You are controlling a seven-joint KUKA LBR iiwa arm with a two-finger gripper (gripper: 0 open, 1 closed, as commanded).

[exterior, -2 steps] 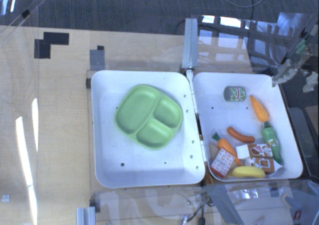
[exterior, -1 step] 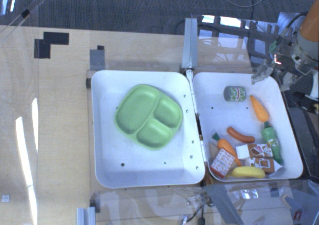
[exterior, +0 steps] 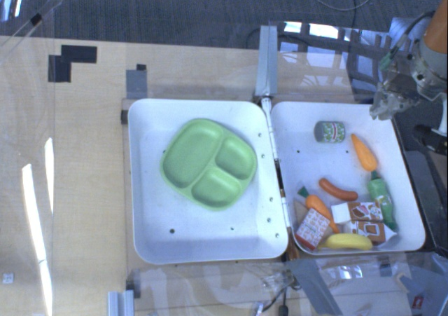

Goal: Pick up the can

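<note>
Can (exterior: 330, 132) lies alone near right bin's (exterior: 294, 167) far edge; tool (exterior: 387, 106) state unclear.

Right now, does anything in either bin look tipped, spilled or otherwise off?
The can lies on its side in the right bin, apart from the other items. The rest are heaped in that bin's near corner, boxes overlapping. The green plate sits askew in the left bin. Nothing looks spilled or damaged.
</note>
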